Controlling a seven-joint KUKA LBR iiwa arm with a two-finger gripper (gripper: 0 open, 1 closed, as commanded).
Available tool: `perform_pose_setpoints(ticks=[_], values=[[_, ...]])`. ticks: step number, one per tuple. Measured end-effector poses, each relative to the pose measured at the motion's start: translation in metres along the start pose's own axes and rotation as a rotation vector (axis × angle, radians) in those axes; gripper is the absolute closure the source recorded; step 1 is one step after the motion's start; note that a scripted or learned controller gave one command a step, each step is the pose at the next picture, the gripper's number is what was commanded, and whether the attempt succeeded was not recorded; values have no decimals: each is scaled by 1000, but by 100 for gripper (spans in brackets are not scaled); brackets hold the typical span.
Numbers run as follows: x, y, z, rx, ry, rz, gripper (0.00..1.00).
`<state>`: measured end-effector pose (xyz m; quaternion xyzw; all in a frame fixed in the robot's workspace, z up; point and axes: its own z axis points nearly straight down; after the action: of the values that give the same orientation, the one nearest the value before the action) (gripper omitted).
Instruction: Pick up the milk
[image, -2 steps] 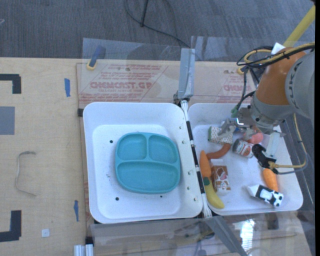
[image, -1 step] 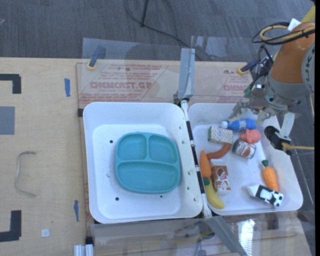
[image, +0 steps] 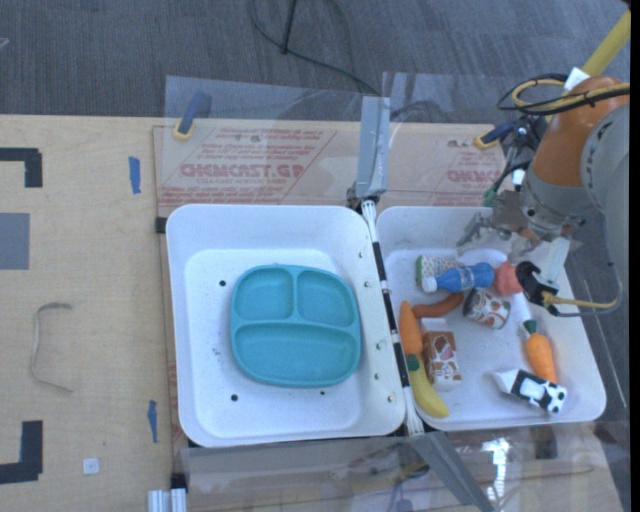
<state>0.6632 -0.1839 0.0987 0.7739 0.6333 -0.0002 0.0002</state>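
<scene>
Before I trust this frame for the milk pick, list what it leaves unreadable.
- Gripper, camera view: the grey wrist housing above covers it, so open or shut cannot be read.
- Small black-and-white cow-patterned milk carton: too small to read its print.
- Grey arm with orange band: cut off by the right edge.

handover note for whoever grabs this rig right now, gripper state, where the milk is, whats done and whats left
Gripper: over the back of the right bin, above the toy pile; whether it is open or shut cannot be told, and no item is seen in it.
Milk: the white carton with black cow spots lies on its side at the front right of the right bin, just in front of the carrot, well apart from the gripper.
Left bin: holds the teal divided plate.
Done: nothing; the milk is not picked.
Left: move to the front of the bin, grasp the milk, lift.
</scene>
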Motion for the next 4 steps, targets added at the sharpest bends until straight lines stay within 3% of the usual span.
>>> perform_pose_setpoints(ticks=[1,2,3,4], values=[[-18,-82,-28,1,1,-139,0],[31,-161,-18,-16,-10,-172,0],[84,-195,-86,-1,0,-106,0],[58,-198,-5,-2,-1,-129,0]])
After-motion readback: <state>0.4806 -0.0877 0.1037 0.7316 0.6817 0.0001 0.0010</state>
